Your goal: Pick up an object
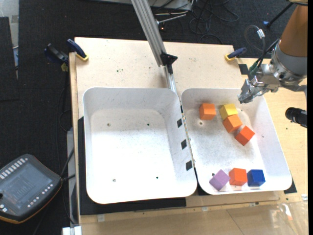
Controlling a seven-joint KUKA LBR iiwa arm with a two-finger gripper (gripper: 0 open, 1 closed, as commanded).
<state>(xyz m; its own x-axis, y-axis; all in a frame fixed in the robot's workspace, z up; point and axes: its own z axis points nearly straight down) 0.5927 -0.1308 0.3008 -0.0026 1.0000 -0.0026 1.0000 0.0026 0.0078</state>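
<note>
The right bin (274, 146) holds several small blocks. An orange block (207, 111) lies near its back left. Just to its right, a yellow block (228, 111) touches a second orange block (232, 123). A red-orange block (244, 134) sits below them. Along the front edge a purple block (219, 179), an orange block (237, 176) and a blue block (256, 177) stand in a row. My gripper (246, 95) hangs over the bin's back right part, above and to the right of the yellow block, with nothing visibly held.
The left bin (98, 106) lies beside the right one. A slanted metal pole (149, 23) comes down to the bins' shared back edge. Clamps sit at the bench's back corners (78, 50). A teach pendant (24, 187) lies at the lower left.
</note>
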